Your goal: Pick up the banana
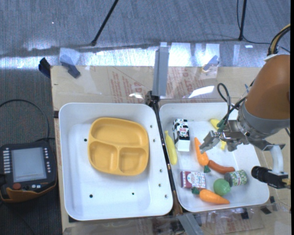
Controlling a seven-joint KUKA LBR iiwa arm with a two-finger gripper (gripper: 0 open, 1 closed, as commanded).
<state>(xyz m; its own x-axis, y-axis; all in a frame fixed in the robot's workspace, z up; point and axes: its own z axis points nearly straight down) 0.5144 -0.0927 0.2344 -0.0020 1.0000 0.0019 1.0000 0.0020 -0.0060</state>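
Looking down at the counter [103,84], I see two white bins side by side. My left bin [76,199] carries a yellow divided plate [119,146] with three compartments. My right bin [257,192] holds the clutter: a corn cob [171,148] along its left wall, a cow-patterned milk carton [182,134], an orange carrot [201,154], a reddish sausage-like piece [221,167], a red juice box [193,179], a green ball-shaped fruit [222,186], a second carrot [211,196] and a small green-labelled can [238,177]. The banana [217,125] lies near the far side of that bin, partly hidden by the arm [267,99]. I see the gripper [221,139] low over the bin just beside the banana, fingers spread and released, nothing between them.
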